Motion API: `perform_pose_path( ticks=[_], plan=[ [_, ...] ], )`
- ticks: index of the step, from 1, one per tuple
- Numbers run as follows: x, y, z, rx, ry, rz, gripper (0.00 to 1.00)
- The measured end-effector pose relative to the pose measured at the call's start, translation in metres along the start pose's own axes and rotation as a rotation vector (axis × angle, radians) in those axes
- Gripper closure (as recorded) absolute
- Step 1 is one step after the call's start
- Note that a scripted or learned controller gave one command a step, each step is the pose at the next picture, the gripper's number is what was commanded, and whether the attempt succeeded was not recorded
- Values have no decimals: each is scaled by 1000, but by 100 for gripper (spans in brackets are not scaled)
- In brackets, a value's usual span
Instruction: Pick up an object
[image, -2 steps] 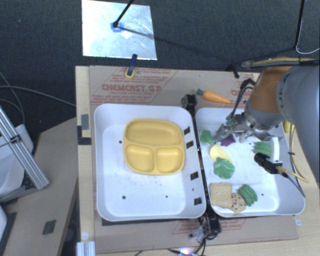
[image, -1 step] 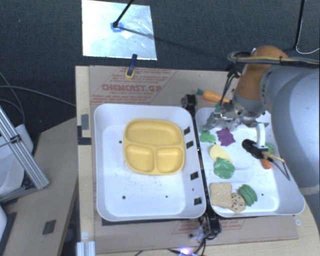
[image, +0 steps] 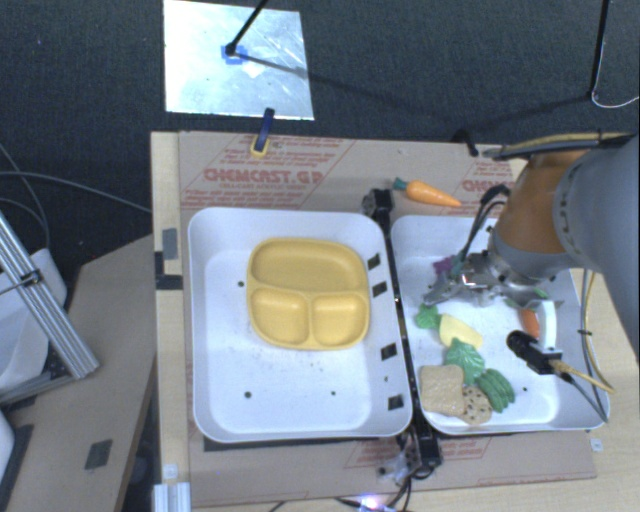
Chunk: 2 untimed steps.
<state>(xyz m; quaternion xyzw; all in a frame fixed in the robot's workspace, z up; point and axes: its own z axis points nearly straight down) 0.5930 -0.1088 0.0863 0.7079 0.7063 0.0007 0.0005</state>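
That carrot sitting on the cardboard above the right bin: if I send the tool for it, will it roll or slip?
The carrot looks like a smooth, glossy toy, so it may slip in a pinch. Its tapered, rounded body lies on flat cardboard outside the right bin, so a nudge could roll it in a curve. It is probably rigid and light.

A yellow divided plate (image: 307, 293) is lying in the left white bin (image: 215, 400). A toy carrot (image: 427, 193) is resting on the cardboard sheet (image: 300, 170) at twelve o'clock of the right bin. A blue-and-yellow clip (image: 263, 133) is sitting at the sheet's eleven o'clock edge.
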Motion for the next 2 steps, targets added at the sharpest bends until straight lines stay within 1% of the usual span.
perform_pose_path(
  ticks=[1, 2],
  plan=[
    [-4, -62, 0, -3, 0, 0, 0],
    [73, -103, -104, -6, 3, -13, 0]
  ],
)
